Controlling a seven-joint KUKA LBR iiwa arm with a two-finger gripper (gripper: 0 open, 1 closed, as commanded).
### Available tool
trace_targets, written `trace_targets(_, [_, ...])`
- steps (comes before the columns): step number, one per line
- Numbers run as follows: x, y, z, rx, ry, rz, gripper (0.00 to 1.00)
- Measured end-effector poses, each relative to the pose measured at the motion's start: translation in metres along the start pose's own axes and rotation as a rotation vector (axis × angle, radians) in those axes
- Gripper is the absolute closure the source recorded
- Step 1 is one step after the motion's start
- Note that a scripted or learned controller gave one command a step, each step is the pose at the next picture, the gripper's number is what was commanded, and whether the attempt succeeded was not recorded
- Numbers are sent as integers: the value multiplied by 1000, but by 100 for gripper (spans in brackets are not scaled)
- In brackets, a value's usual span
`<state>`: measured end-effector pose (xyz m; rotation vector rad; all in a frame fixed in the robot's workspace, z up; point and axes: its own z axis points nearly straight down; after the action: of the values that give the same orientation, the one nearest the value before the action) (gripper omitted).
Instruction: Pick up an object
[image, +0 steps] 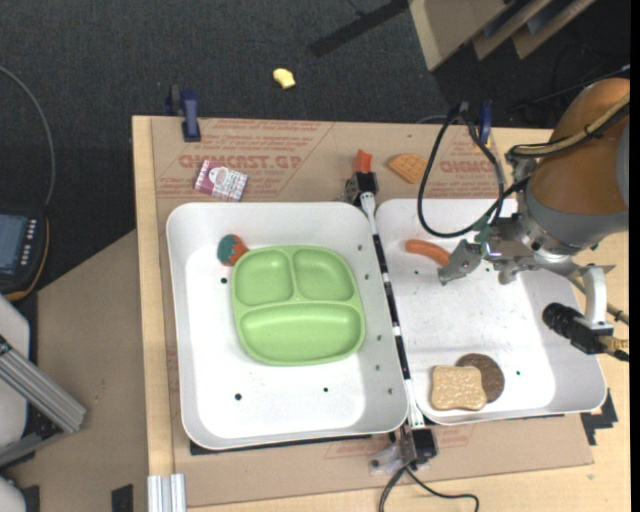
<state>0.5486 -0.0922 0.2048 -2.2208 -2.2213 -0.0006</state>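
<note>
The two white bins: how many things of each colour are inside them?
Green: 1, the divided plate
Orange: 1, the carrot-like stick
Tan: 1, the toast slice
Brown: 1, the round patty
Mixed red and teal: 1, the small ball
Total: 5

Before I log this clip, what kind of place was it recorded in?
Most likely a robotics lab bench set up for grasping trials, not a kitchen. Two white bins sit clamped on a cardboard-covered bench, holding toy food such as a bread slice and a green divided plate, with the arm's hand and cables overhead.
</note>
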Motion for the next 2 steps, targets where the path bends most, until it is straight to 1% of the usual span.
trace_targets(1, [-47,83,113,-6,-4,0,0])
trace_targets(2, [-16,115,122,23,3,-8,0])
